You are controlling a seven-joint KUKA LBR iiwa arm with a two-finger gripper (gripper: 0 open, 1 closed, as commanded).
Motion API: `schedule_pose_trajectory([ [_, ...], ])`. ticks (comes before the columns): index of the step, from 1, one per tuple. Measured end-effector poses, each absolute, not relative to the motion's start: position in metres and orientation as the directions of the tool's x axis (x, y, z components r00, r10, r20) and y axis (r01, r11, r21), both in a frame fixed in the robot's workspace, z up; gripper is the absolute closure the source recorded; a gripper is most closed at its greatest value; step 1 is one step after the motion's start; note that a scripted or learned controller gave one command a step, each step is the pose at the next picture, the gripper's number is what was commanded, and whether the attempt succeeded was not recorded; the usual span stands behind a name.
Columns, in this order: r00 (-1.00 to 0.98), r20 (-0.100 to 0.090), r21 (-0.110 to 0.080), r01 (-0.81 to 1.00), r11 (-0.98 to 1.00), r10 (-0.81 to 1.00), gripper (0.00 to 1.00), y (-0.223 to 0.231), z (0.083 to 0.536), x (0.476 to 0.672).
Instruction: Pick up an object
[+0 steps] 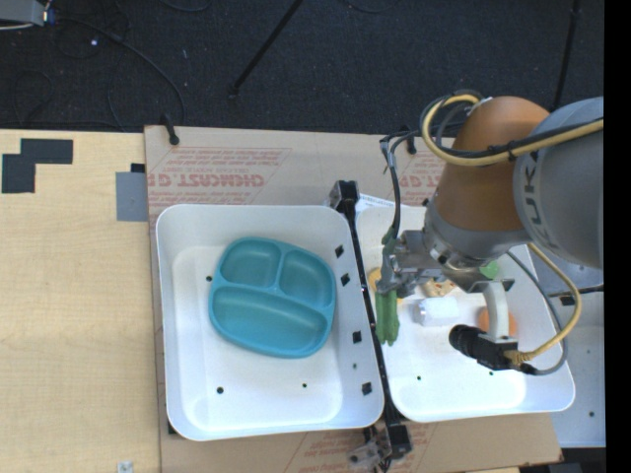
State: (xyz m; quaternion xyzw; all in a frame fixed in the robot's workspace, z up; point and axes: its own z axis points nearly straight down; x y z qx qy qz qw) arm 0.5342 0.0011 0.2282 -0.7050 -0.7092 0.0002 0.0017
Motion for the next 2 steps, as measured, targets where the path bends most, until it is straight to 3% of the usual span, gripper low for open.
schedule_pose_trajectory([
  [1, -0.005, 0.002, -0.003, 1.000, 0.005, 1.000, 1.00, 0.049, 0.235, 0.549],
  [2, -0.005, 0.001, -0.004, 1.000, 0.005, 1.000, 1.00, 0.094, 0.237, 0.550],
])
